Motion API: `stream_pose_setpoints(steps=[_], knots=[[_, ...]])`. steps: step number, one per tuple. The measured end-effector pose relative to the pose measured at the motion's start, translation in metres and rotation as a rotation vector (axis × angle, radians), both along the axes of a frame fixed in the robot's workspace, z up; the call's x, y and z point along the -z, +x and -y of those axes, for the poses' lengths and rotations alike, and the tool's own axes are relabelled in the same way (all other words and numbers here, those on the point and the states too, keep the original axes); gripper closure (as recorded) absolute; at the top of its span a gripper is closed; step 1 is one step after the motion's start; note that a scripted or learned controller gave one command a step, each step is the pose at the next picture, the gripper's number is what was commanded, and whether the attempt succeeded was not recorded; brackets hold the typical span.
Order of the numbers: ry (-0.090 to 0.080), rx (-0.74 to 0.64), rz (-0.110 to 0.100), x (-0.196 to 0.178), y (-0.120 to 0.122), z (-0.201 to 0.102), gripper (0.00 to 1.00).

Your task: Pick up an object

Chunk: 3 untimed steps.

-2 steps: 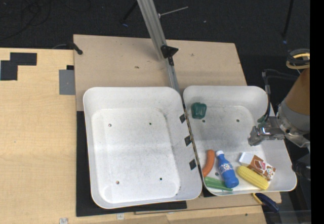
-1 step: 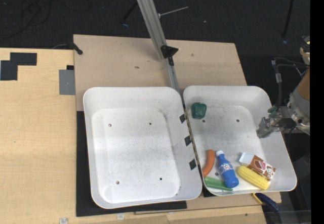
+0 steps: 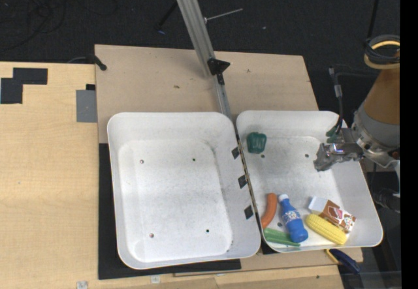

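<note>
While the arm reached in over the right bin's [image 3: 307, 126] right rim, its gripper [image 3: 324, 158] hung above the bare floor of that bin near the right wall, with nothing visible between its metal parts; how wide it stood could not be told. Both bins were shallow white plastic trays with rounded corners and speckled floors, and the left bin [image 3: 124, 151] lay just beside the right one, their rims touching along a line of black clips. A green toy pepper [image 3: 256, 143], blunt and glossy, sat near the right bin's back left corner. Along the front edge lay an orange carrot-like piece [image 3: 269, 208], a blue bottle with a white cap [image 3: 292, 218], a slim green pod [image 3: 281, 237], a knobbly yellow corn cob [image 3: 326, 228] and a small red-and-white packet [image 3: 337, 214], all close together. Bins rested on a pale wooden bench [image 3: 46, 170], with a brown board [image 3: 261, 79] behind, a slanted aluminium rail [image 3: 192, 17], and dark carpet [image 3: 98, 7] beyond.
</note>
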State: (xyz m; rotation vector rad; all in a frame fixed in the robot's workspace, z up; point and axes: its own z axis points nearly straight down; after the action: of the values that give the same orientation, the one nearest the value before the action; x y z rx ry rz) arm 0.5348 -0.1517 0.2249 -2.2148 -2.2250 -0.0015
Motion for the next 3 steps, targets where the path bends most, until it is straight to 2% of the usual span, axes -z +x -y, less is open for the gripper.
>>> stream_pose_setpoints(steps=[1,2,3], knots=[[0.001,0.0,-0.003,0.005,0.01,-0.048,1.0],[0.0,0.001,0.0,-0.003,0.033,-0.09,1.0],[0.0,-0.001,-0.001,-0.002,0.06,-0.145,1.0]])
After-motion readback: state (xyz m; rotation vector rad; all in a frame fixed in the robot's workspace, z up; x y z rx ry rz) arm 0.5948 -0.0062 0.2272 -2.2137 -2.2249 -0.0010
